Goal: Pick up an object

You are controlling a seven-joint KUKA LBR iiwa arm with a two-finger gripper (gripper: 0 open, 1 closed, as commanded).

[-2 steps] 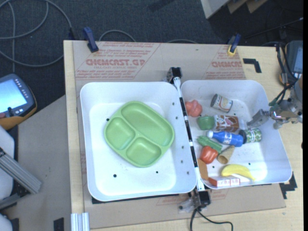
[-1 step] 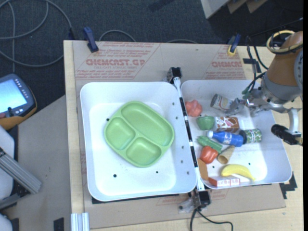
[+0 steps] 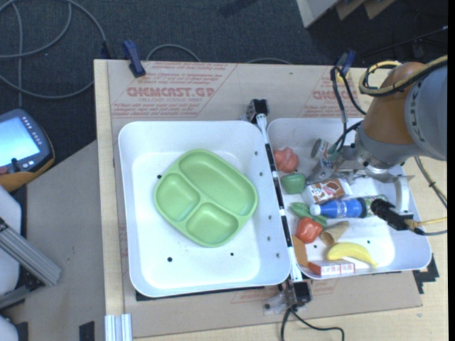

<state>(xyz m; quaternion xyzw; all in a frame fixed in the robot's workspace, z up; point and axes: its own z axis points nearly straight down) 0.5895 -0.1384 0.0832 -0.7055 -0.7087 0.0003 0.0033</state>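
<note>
plate (image 3: pixel 206 197): light green
bins (image 3: pixel 142 258): white
banana (image 3: pixel 351 253): yellow
bottle (image 3: pixel 343 209): blue and white
arm (image 3: pixel 409 112): grey, orange band
bench (image 3: pixel 170 91): tan, red print

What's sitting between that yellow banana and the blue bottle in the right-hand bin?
In the camera view, a small brownish object lies between the banana and the blue bottle; I cannot tell what it is.

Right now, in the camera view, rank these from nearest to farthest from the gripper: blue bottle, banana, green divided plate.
1. Blue bottle, right bin, just below the gripper.
2. Banana, right bin, near the front edge.
3. Green divided plate, left bin, across the divider.
</note>
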